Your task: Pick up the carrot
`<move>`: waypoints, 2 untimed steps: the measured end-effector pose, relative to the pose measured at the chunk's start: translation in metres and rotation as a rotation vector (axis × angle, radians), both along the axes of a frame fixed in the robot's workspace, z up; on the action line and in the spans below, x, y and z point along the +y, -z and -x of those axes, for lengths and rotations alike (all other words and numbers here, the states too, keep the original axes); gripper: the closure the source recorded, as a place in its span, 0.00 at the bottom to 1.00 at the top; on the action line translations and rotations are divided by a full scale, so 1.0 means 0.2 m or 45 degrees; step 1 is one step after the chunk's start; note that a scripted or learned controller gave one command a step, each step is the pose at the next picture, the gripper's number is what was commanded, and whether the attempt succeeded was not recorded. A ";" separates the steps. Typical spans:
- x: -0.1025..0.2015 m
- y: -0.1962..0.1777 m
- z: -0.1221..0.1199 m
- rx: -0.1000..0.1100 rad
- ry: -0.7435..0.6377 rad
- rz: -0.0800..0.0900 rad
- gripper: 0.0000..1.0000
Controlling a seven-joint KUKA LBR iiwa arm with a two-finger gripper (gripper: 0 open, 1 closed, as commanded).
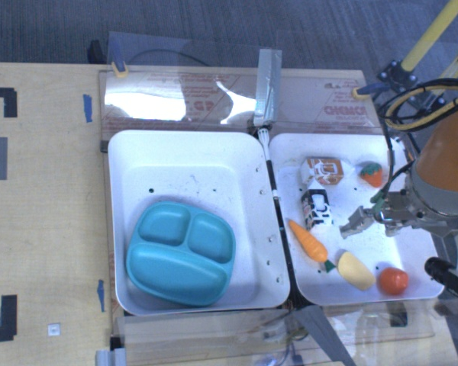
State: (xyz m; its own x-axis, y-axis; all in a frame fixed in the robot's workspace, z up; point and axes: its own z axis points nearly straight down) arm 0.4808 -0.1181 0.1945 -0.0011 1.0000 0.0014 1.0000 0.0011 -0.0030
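The orange carrot (308, 241) lies slanted near the left wall of the right bin (416, 239), its thin tip pointing up-left and its green end down-right. My gripper (356, 223) hangs over the middle of that bin, to the right of the carrot and a little above it, apart from it. Nothing shows held in it. The grey arm with its orange band (446, 158) comes in from the right edge.
In the right bin with the carrot are a black-and-white carton (317, 208), a brown-and-white box (324, 171), an orange fruit with green leaves (372, 173), a yellow fruit (354, 270) touching the carrot's green end, and a red tomato (393, 280). The left bin (137, 158) holds a blue divided plate (182, 254).
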 end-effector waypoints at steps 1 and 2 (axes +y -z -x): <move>0.35 0.05 0.01 -0.001 -0.311 -0.001 0.00; 0.35 0.00 0.00 -0.008 -0.308 0.001 1.00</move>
State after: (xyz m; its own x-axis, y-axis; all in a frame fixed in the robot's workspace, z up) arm 0.4813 -0.0479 0.1948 -0.2409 0.9706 0.0002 0.9705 0.2409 0.0031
